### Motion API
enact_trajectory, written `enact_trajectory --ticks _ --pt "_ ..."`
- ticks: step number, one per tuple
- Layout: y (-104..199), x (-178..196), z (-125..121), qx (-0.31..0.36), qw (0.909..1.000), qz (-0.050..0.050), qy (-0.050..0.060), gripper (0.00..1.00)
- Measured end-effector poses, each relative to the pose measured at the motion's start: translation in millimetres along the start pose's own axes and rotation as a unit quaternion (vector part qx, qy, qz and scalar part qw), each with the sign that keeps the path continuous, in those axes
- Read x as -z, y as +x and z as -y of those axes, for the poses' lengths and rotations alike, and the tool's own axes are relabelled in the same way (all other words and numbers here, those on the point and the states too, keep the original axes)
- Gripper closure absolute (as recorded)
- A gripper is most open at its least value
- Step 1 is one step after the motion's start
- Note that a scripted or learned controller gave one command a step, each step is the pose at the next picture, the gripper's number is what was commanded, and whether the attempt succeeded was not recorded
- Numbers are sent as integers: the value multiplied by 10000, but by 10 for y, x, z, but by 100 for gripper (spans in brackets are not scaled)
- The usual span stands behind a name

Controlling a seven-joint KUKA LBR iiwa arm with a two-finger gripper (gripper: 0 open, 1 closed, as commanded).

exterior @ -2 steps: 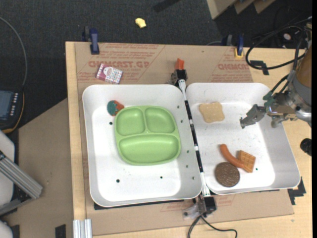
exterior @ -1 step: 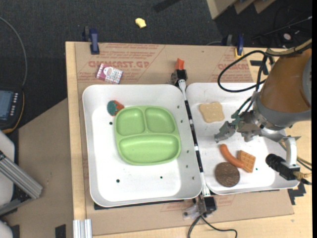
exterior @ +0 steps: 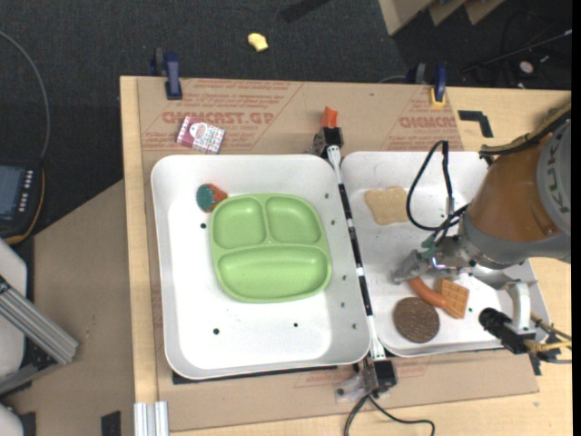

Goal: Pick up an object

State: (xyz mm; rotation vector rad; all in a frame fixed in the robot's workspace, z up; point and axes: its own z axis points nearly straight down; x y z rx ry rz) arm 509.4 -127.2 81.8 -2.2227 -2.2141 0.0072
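Note:
In the right bin (exterior: 381,173), my gripper (exterior: 425,267) hangs low over the bin floor, near its front middle. Just under and in front of it lie an orange carrot-like piece (exterior: 423,292) and an orange waffle-textured cracker (exterior: 454,298), side by side. A brown round disc (exterior: 416,319) rests at the bin's front edge, slightly apart from them. Toward the back of that bin sits a tan bread-like piece (exterior: 388,204). Nothing visibly sits in the gripper.
The left bin (exterior: 172,271) holds a green divided plate (exterior: 269,246) and a small red-and-green object (exterior: 211,196) at its back left. A black cable (exterior: 419,184) loops above the right bin. A pink card (exterior: 201,134) lies on the bench behind the bins.

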Motion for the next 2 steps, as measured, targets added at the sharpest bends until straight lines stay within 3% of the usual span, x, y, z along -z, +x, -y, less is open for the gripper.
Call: enact_trajectory --ticks 1,2 --pt "20 148 -24 12 10000 5 -46 100" --pt "748 1088 -297 68 9999 -10 -95 100"
